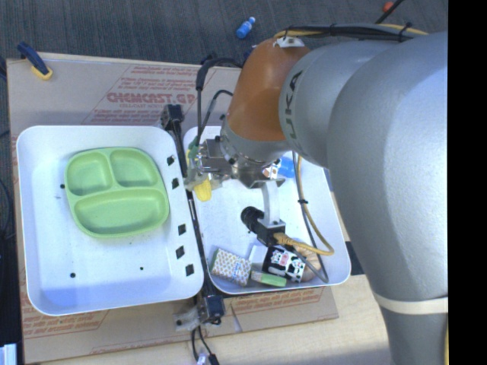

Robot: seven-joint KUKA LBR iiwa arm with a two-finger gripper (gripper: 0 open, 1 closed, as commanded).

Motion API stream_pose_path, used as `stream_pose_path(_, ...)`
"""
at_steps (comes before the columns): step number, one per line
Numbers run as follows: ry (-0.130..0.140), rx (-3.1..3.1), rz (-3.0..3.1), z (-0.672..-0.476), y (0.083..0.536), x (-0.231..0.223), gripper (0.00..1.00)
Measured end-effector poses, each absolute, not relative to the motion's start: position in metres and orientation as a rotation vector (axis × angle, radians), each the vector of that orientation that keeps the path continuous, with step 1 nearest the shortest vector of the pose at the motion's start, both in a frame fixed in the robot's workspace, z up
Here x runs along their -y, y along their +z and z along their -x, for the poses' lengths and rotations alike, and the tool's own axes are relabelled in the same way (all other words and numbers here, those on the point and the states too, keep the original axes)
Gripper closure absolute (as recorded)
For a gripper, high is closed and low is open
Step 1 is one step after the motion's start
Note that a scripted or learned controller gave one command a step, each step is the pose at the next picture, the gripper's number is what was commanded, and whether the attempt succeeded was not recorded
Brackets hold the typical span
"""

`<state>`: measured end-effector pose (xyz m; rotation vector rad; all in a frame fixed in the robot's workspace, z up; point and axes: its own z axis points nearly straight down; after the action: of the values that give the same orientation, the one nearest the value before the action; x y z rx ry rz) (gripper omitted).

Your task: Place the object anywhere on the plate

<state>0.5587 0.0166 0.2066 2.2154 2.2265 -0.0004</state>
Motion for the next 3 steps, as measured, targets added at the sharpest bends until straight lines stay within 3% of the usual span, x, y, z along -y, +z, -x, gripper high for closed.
stream_pose_path(1,-0.002,-2.225,-2.217,-0.554,0.215,0.075,1.0)
stream_pose_path(2,0.0,-2.229,-2.215,-0.478,0.287,0.03,1.0)
stream_pose_path(3,-0.002,-2.229,-2.214,-0.506,0.273,0.001,1.0)
